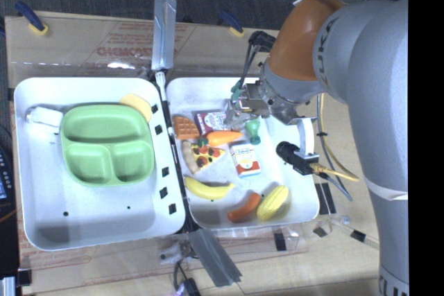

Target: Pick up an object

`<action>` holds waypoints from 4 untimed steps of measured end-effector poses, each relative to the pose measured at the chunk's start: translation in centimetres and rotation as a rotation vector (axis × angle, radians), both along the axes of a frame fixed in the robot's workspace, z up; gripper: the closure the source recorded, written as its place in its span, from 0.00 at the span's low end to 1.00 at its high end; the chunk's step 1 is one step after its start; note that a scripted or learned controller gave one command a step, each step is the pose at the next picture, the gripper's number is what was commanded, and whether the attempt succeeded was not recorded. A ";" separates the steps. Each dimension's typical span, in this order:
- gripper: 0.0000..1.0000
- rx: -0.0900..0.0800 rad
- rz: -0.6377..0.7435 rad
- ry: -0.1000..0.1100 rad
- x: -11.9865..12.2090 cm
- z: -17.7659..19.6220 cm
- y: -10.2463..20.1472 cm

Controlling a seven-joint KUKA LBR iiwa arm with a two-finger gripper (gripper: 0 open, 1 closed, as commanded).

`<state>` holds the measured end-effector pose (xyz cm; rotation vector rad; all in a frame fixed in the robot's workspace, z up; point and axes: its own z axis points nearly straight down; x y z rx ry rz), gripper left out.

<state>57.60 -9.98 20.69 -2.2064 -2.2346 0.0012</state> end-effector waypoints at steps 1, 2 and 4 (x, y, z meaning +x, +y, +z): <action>0.00 0.000 0.000 0.001 0.0 0.0 0.0; 0.00 -0.002 0.182 -0.006 1.0 -10.9 -4.0; 1.00 0.000 0.196 -0.002 1.2 -0.5 -1.6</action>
